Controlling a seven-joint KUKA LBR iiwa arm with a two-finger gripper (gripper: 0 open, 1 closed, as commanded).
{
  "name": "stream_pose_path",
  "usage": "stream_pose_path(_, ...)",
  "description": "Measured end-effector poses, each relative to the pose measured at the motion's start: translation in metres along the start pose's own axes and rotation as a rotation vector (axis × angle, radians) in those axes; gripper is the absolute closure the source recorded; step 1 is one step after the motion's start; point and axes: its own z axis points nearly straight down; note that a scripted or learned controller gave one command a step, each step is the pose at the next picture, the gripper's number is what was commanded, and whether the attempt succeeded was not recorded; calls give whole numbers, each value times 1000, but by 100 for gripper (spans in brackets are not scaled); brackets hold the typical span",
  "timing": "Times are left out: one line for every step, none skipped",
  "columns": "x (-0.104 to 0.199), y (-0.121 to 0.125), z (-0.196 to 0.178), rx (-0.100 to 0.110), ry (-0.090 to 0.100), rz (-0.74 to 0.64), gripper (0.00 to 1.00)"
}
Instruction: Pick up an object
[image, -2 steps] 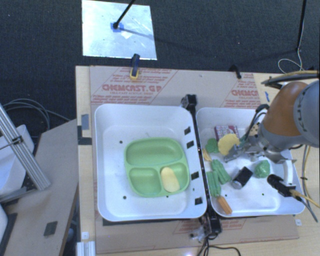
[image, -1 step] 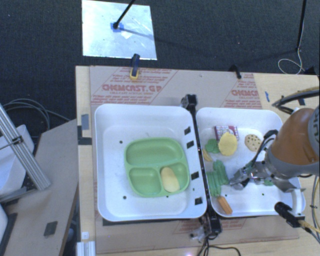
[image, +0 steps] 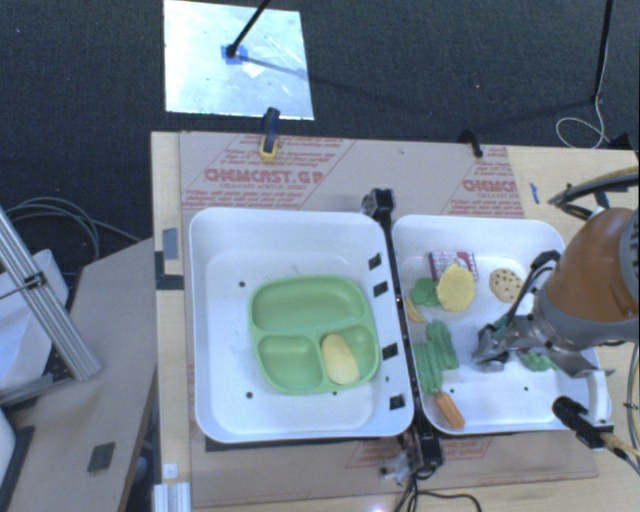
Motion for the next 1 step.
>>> stream_pose_path(95,22,-94,-7,5,-15,100)
